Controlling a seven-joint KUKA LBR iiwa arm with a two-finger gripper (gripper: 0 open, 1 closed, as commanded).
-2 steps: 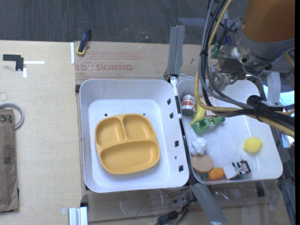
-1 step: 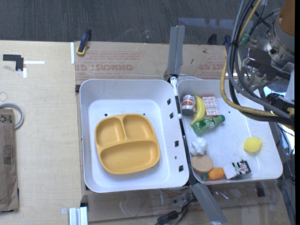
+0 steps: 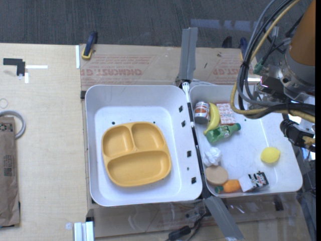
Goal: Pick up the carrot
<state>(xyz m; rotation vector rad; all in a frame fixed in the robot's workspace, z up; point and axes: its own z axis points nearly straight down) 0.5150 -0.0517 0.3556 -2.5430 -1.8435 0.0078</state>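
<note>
1. The carrot [image 3: 231, 186] lies untouched at the right bin's [image 3: 281, 187] near edge, between a tan disc [image 3: 216, 175] and a small box [image 3: 256, 181].
2. My gripper's state I cannot tell; reaching, grasping and lifting all remain.

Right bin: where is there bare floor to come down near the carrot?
Bare floor lies between the green bottle, the lemon and the small carton. The carrot sits crowded in the near corner, against the tan disc and the carton.

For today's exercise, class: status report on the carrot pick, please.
Arm over right bin. Carrot at near edge, ungrasped. Tan disc and small box crowd it.
</note>
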